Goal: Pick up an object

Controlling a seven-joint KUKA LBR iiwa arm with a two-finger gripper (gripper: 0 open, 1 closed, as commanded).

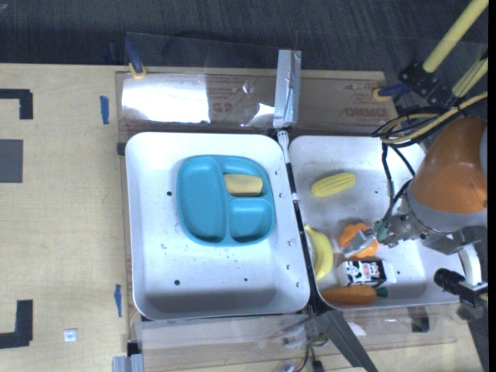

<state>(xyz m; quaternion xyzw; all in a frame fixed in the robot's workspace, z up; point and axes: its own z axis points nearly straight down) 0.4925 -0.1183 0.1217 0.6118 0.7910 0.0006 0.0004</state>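
Observation:
The right bin (403, 157) holds several small items. A yellow corn cob (333, 184) lies near its back, and a banana (321, 254) rests along its left wall. A small orange piece (354, 232) sits in the middle, with a black-and-white carton (364, 271) in front of it. A carrot (349, 293) lies by the front wall. My gripper (363, 242) is low in this bin, right at the orange piece and partly covering it. The orange-banded wrist (457, 178) rises behind it at the right.
In the left bin (155, 208) a blue divided plate (208, 200) carries a yellow block (243, 185). A clear panel and metal post (287, 84) stand behind the bins. Cables and a yellow bar (457, 25) are at the upper right.

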